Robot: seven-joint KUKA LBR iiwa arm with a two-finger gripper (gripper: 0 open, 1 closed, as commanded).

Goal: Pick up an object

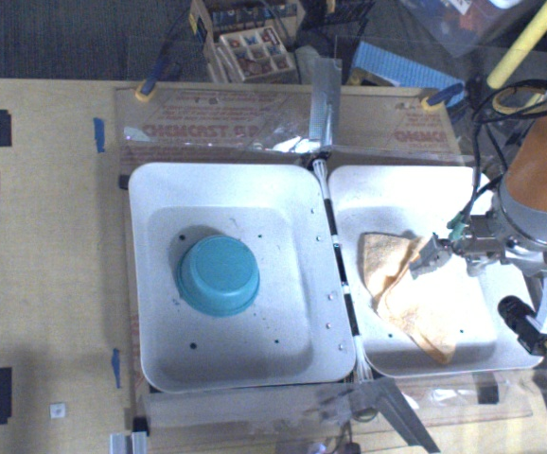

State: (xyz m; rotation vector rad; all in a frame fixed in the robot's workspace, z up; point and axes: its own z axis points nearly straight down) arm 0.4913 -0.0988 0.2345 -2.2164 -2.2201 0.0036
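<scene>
One hand (432,253) over rt bin (349,192), fingertips touching tan cloth (408,296) edge; can't tell if clamped.

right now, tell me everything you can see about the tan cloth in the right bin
The tan cloth looks like thin, soft fabric, crumpled and folded into a rough slanting strip. It lies on the floor of the right bin, toward its left side. The pincer sits at its upper edge, where the fabric looks bunched up; whether it grips is unclear.

Arm (538,183) cut off by right edge; pincer (429,254) blurred.
</scene>
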